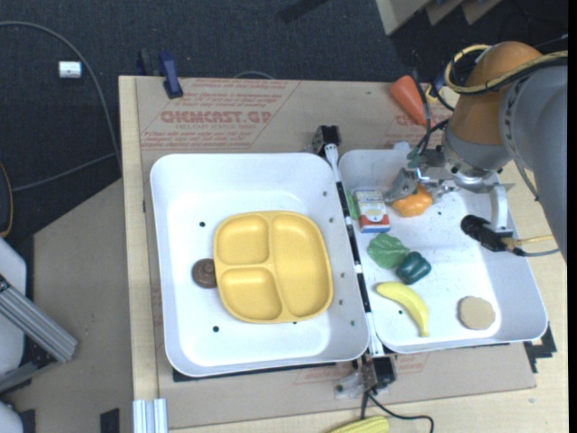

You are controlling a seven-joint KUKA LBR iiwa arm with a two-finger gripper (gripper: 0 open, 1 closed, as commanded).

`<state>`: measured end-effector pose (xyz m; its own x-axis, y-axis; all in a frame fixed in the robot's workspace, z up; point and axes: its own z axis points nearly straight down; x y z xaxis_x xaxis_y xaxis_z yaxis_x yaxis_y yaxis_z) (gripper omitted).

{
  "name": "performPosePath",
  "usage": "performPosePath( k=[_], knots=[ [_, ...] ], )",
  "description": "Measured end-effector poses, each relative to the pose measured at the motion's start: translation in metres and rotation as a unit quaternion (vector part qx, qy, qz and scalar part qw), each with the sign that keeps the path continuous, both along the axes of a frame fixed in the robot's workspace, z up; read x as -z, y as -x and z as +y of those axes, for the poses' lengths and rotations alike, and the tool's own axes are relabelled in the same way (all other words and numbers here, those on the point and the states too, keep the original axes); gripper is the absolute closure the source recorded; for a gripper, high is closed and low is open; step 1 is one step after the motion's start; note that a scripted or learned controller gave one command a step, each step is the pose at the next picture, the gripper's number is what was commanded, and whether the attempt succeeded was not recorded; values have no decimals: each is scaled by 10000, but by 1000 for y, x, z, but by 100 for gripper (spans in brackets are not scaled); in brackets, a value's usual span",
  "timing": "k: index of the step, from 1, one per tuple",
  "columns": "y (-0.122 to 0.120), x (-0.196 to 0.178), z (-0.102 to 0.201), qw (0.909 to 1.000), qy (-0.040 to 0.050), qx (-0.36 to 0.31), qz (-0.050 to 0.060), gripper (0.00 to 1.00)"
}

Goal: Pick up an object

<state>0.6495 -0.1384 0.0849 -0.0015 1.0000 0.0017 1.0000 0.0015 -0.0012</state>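
Dark carpet (63,152) all round; brown card-topped bench (225,115) in mid frame. Two white bins side by side on it.

Left bin (176,183), centre of frame: yellow divided plate (270,264) lies flat in its middle. Brown disc (204,272) at the plate's left edge, partly tucked under it.

Right bin (518,282), right of centre:
- small box (371,211), white with green and red, by the bin's left wall, upper part.
- orange piece (412,205), rounded, just right of the box, in the upper part of the bin.
- green leaf (388,249) below the box; dark green lump (414,267) touching its lower right.
- banana (406,302) below those, curved, tip pointing lower right.
- tan disc (476,312) near the bin's lower right corner, well apart from the banana.

My arm (532,106) comes in from the upper right, orange band over the bin's far edge. My pincer (413,188) sits directly above the orange piece, right at its top edge. Metal and orange overlap from this angle; I cannot tell whether the pincer is apart, together or clamped on the piece, nor whether the piece is off the bin floor.

Off the bins: carrot (408,99) on the card at upper right, just left of my arm. Blue clip (169,75) at the card's upper left edge.
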Motion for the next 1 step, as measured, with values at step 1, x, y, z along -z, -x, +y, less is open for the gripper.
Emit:
performPosePath(
  k=[1],
  knots=[
    [13, -102, 75, 10000, 3, -8, -29, 100]
  ],
)
